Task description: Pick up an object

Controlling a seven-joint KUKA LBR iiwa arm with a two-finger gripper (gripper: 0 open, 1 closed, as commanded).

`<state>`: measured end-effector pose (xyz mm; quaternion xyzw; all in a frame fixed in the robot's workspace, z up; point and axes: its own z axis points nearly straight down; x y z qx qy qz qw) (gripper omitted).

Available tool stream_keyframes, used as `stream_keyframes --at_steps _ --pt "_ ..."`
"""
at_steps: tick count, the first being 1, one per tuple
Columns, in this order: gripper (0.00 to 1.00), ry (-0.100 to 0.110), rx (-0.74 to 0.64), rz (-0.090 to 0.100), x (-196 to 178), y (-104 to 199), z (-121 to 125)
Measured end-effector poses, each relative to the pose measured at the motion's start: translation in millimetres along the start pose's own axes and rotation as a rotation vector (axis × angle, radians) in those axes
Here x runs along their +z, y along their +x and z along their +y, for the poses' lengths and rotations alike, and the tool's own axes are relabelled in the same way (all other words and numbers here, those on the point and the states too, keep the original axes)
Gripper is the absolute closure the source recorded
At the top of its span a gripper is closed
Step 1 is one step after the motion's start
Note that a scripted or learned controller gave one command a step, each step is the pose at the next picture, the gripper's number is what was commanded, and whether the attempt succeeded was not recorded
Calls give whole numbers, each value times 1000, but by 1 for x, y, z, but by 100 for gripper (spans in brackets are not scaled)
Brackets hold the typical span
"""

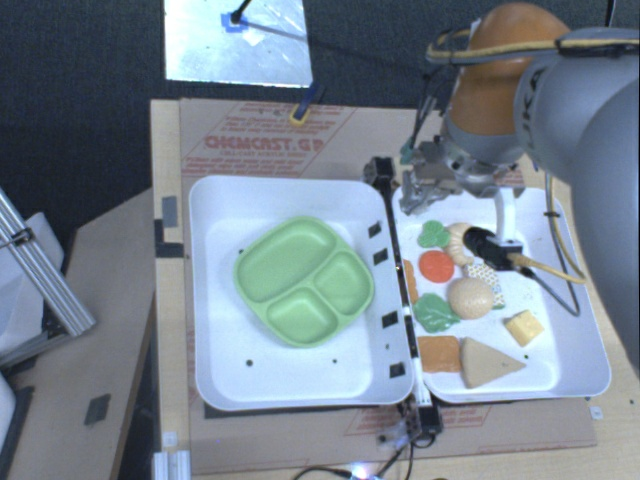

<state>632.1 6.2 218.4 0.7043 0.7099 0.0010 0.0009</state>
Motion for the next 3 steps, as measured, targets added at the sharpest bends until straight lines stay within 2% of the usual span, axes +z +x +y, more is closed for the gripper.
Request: stream_keyframes --at_steps 1,2,3 --pt "100 1 6 -1 -2 -7 -1" --pt "100 2 3 -1 3 2 -9" --pt "100 0 1 0 -8 1 1"
